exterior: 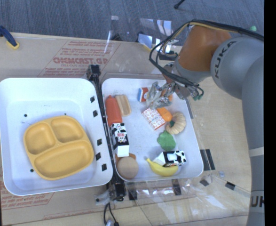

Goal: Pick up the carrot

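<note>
The claw sits low in the right bin, its state unclear. The carrot lies along the bin's left wall.

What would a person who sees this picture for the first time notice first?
Probably the big grey arm with its orange band, reaching in from the right, its tool low over the far end of the right bin. Next, that bin's crowd of toy food: a long orange carrot along its left wall, a banana and an egg at the near end. In the left bin lies a yellow divided plate.
</note>
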{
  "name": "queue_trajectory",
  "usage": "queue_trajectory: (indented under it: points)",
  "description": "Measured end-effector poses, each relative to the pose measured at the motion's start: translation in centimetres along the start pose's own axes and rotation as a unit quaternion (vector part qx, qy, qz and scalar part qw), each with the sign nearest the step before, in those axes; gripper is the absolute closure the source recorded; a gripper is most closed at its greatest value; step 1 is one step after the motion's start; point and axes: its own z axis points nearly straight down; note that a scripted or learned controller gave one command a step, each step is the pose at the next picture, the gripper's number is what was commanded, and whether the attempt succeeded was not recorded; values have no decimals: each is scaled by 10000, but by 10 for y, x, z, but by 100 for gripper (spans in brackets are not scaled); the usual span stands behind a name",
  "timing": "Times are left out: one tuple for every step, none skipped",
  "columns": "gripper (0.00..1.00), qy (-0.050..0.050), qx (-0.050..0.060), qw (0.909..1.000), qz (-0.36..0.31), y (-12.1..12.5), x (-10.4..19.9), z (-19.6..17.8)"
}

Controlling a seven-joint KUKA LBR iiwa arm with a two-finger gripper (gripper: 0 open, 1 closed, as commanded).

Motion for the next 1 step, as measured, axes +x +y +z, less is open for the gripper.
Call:
queue_trajectory:
  points:
    - [100, 67, -111, 9558, -2936, 19, 41, -35]
